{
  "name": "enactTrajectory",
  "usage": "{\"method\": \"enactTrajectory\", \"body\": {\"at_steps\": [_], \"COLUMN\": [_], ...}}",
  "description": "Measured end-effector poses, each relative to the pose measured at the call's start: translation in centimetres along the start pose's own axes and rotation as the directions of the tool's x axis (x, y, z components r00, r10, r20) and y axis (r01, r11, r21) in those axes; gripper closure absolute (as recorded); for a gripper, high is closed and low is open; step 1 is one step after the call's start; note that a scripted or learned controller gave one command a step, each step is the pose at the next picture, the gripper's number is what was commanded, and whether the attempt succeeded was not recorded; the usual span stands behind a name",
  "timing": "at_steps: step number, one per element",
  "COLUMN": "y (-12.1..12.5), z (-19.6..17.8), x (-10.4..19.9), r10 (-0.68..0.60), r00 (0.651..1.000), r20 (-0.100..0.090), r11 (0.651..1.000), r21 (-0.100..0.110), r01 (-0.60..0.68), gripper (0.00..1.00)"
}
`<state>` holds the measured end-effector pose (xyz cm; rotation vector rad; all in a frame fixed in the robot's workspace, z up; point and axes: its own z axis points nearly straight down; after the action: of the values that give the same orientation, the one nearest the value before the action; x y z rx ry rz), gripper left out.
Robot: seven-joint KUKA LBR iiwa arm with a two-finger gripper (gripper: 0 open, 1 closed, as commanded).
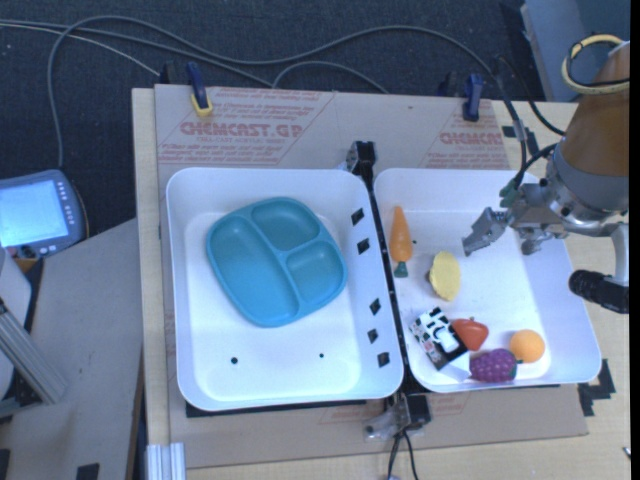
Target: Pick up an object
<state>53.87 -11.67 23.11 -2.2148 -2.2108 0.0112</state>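
The right bin [560,288] holds several toy foods: an orange carrot [400,233] by its left wall, a yellow lemon-like piece [445,274], a black-and-white item [436,334], a red piece [470,332], purple grapes [493,366] and an orange [527,346]. My gripper [506,238] hangs over the upper middle of this bin, right of the carrot and up-right of the yellow piece. Its fingers [482,232] stand apart with nothing between them; it is open.
The left bin [190,298] holds a blue divided plate [277,259]. A black clip strip [372,268] runs along the wall between the bins. Blue clamps [199,90] grip the board's back edge. A handheld screen [35,213] sits at the far left.
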Motion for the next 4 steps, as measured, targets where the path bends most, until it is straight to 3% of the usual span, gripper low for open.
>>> {"method": "enactTrajectory", "body": {"at_steps": [1, 3, 4], "y": [0.2, 0.3, -0.1], "z": [-0.6, 8.1, 14.3], "x": [0.0, 0.9, 0.5], "r10": [-0.003, -0.002, -0.001], "r00": [1.000, 1.000, 1.000], "r20": [0.002, 0.001, 0.001], "r11": [1.000, 1.000, 1.000], "r21": [-0.012, -0.007, -0.005], "r01": [0.003, 0.002, 0.001], "gripper": [0.00, 0.00, 0.00]}}
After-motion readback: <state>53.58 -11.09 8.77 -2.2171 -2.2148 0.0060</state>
